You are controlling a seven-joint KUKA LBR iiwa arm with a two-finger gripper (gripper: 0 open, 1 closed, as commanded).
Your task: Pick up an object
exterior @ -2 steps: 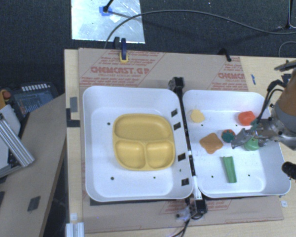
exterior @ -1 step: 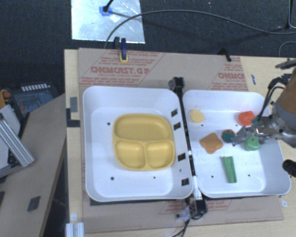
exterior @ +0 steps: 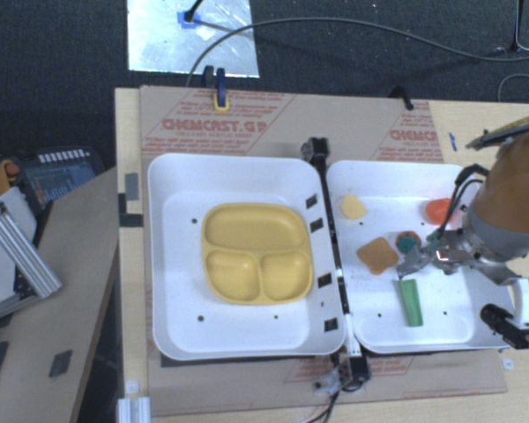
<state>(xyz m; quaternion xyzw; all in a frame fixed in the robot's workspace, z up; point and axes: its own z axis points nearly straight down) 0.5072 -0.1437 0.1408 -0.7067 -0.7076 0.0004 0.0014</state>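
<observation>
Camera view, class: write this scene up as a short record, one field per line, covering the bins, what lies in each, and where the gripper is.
left bin: holds a yellow divided tray with three compartments
right bin: holds five loose items
pale yellow piece: near the far left corner
brown piece: left of centre
teal item: just right of the brown piece
green stick: toward the near side
orange-red item: far right, partly behind the arm
gripper: low over the right bin, between the teal item and the green stick
grasp: cannot tell

Arm cut by right edge; orange object partly hidden.
</observation>
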